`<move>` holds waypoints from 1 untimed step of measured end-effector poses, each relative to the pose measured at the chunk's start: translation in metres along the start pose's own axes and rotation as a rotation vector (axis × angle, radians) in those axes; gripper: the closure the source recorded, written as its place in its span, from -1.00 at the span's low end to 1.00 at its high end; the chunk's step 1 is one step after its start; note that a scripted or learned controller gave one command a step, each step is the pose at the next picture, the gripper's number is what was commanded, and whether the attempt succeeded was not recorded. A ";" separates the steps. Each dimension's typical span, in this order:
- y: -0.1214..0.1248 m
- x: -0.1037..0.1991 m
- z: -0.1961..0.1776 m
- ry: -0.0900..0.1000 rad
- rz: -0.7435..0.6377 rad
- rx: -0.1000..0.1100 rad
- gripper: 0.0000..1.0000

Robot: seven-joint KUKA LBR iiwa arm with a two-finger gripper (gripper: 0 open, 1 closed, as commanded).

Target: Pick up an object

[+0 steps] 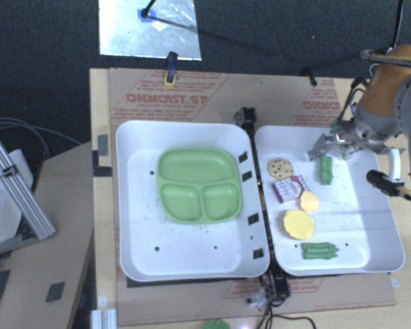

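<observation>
My gripper [333,150] hangs over the back of the right bin [370,232], its fingers spread open with nothing between them. Just below and in front of it lies a small green vegetable piece [325,171], its far end close to the fingertips. Further left in the same bin are a speckled cookie [280,168], a purple striped packet [288,188], a small yellow piece [309,201], a larger yellow disc [298,224] and a green bean pod [319,251].
The left bin [138,242] holds a green divided plate [197,185]. Black clips line the divider [255,184] between the bins. The arm's grey body and orange band [390,81] stand at the right bin's back right corner.
</observation>
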State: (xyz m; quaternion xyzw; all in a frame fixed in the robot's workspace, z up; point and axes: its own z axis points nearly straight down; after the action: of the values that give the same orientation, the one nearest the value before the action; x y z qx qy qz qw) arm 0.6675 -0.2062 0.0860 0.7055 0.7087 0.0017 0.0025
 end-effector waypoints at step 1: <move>-0.003 0.000 0.001 0.000 0.002 0.003 -1.00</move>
State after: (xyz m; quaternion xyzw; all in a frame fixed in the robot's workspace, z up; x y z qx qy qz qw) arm 0.6644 -0.2062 0.0853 0.7061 0.7081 0.0006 0.0016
